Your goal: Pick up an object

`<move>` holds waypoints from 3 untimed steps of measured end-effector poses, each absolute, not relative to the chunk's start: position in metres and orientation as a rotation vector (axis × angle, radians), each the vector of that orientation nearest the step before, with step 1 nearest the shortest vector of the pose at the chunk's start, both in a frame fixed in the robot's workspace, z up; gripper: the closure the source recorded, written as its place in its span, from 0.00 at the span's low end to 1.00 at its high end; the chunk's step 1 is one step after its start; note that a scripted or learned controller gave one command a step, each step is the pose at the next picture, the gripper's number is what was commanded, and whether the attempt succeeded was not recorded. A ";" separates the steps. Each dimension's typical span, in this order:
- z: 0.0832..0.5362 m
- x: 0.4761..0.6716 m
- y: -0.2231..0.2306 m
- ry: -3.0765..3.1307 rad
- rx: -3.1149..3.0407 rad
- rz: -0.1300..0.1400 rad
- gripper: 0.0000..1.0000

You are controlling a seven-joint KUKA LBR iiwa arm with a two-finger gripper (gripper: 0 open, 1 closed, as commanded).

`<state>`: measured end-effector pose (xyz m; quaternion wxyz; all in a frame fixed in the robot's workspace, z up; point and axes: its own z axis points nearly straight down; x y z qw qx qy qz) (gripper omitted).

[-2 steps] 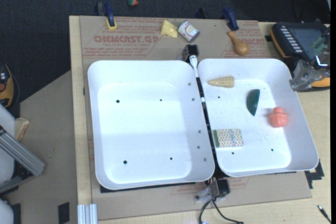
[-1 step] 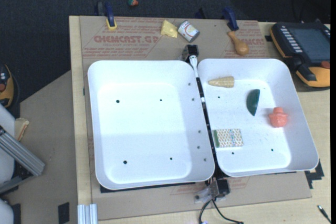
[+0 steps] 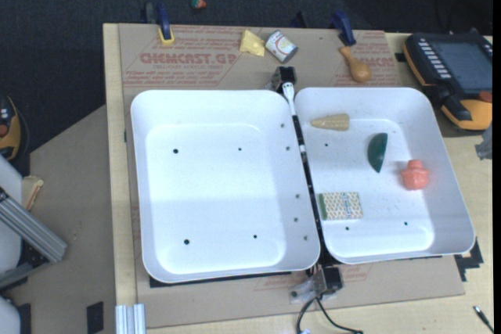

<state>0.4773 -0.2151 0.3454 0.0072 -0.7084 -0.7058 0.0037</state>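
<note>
Writing: red lettering reading "CHEMCAST G P" is printed along the far edge of the brown board (image 3: 235,59) on which both bins are carried; a second, partly covered run of the same red print is seen near the board's far right corner.
Left bin (image 3: 149,168): a shallow white tray with small dark holes in its floor; wide bare floor is offered from rim to rim.
Right bin (image 3: 450,192): set flush against the left bin, the two rims touching along a dark seam down the middle.
Tan cone-shaped piece (image 3: 330,122): laid on its side near the far edge of the right bin, close to the seam.
Dark green piece (image 3: 378,151): placed toward the middle of the right bin, with open floor around it.
Pink object (image 3: 415,174): set near the right edge of the right bin, just beside the green piece but apart from it.
Patterned pad (image 3: 340,206): a flat rectangle with a fine speckled print, lying near the seam in the near half of the right bin.
Board's far edge: a yellow piece (image 3: 252,43), a small white box (image 3: 281,46) and a wooden-looking pear shape (image 3: 355,64) are left outside the bins; blue clamps (image 3: 163,21) are fixed there.
Right of the board: a black and orange handheld pendant (image 3: 458,74) is rested.
Claw: its state cannot be told, and no relation between it and the objects can be given.
</note>
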 end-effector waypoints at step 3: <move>0.350 0.480 -0.224 -2.228 -2.226 -0.003 1.00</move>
